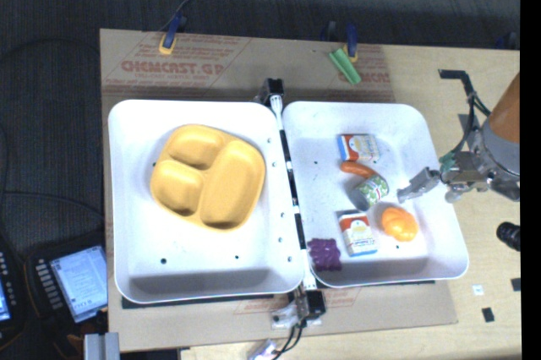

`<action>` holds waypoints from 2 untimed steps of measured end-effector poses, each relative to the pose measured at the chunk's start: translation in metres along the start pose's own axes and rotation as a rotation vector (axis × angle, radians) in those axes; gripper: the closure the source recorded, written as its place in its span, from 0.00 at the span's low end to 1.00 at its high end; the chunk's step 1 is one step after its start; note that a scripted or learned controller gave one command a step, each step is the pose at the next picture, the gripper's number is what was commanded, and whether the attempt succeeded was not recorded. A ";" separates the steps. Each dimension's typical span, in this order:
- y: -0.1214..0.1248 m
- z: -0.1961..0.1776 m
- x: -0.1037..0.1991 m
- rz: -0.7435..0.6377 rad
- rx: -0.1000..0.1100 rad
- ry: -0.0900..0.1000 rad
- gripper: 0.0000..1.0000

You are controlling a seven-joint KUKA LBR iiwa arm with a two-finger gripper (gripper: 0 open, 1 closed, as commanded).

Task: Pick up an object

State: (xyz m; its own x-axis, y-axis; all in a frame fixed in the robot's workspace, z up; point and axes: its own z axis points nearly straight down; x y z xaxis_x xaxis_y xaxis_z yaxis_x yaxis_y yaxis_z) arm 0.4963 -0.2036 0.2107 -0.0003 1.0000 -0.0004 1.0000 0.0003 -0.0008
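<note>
Orange fruit [399, 223] lies in the right bin [406, 115], near its 4 o'clock corner. The gripper [423, 180] hangs just beside it, the fruit at its 7 o'clock; whether it is released or clenched I cannot tell.

Right bin also: two small cartons [358, 147] [357, 232], a carrot [358, 169], a green can [371, 189], purple grapes [324, 253].

Left bin [135, 265]: a yellow divided tray [207, 175].

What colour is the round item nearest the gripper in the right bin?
Orange; the round item shows best in the camera view, near the right bin's right wall.
</note>
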 end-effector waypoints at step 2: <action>-0.009 0.122 0.106 0.002 -0.014 -0.006 0.00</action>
State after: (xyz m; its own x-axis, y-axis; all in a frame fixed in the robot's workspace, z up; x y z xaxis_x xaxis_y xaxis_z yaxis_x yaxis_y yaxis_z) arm 0.4876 -0.0975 0.0886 0.0013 1.0000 -0.0068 0.9999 -0.0012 0.0135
